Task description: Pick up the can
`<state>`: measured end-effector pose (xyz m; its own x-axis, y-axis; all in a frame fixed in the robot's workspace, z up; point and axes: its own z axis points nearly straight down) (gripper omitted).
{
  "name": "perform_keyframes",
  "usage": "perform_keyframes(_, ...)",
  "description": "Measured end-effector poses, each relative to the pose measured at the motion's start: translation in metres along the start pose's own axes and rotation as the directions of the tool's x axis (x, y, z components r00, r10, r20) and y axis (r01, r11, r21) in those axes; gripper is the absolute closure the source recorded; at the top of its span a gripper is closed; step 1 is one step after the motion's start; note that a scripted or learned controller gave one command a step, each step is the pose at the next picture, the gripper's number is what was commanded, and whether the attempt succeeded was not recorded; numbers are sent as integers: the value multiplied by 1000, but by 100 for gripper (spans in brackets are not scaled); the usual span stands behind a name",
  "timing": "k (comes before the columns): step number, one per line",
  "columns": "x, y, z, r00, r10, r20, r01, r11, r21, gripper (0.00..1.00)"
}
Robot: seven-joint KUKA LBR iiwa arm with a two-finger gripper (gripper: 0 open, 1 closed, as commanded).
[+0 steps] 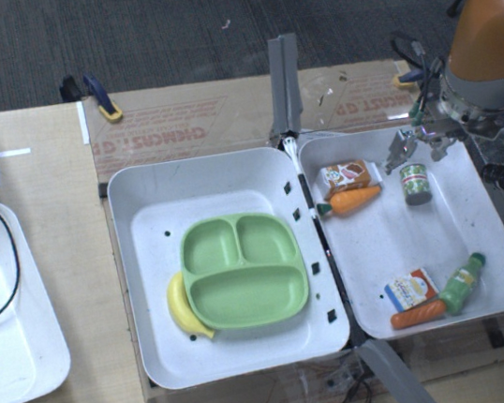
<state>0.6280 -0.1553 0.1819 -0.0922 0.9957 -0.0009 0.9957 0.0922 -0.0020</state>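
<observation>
Gripper (405,151) hovers just above the can (415,184)!
Fingers spread wide, holding nothing; can upright, carrot (355,198) at its nine o'clock.

Bench (51,133) bearing two white bins (150,278)

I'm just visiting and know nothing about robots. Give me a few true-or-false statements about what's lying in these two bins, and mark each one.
1. The can stands in the right bin. True.
2. The banana lies on the green plate. False: it lies beside the plate, against its left edge, in the left bin.
3. The claw holds the can. False: the can stands free on the bin floor, with the claw just above and behind it.
4. A carrot lies left of the can. True.
5. The green bottle stands upright. False: it lies on its side near the bin's front right corner.
</observation>
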Motion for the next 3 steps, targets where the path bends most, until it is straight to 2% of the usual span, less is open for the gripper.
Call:
perform_keyframes(1, -39, -18, 90, 999, 50, 0, -50, 999, -2, 0)
perform_keyframes(2, -40, -18, 80, 999, 53, 1, -53, 999, -3, 100)
perform_keyframes(3, -10, 7, -21, 973, 231, 0, -231, 973, -2, 100)
